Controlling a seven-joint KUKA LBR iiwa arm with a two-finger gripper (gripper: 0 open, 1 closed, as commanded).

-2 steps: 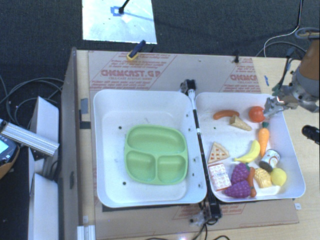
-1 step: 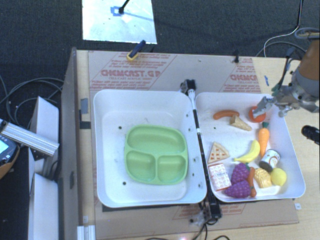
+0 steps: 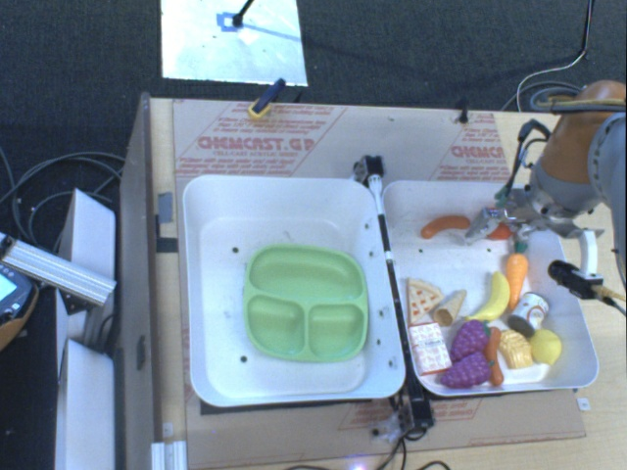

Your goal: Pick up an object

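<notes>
At the near edge of the right bin (image 3: 578,365), a heap of toy food: purple grapes (image 3: 468,354), a small red-and-white box (image 3: 428,348), a yellow lemon (image 3: 546,345). Largest in the scene are the two white bins on the bench. The left bin (image 3: 211,272) holds a green divided plate (image 3: 307,301). The grey arm (image 3: 576,160) enters from the right. Further back in the right bin lie a banana (image 3: 494,298), a pizza slice (image 3: 422,299), a carrot (image 3: 516,268) and an orange sausage (image 3: 446,226). The gripper (image 3: 490,225) hangs low just right of the sausage, fingers spread, pinching nothing.
</notes>
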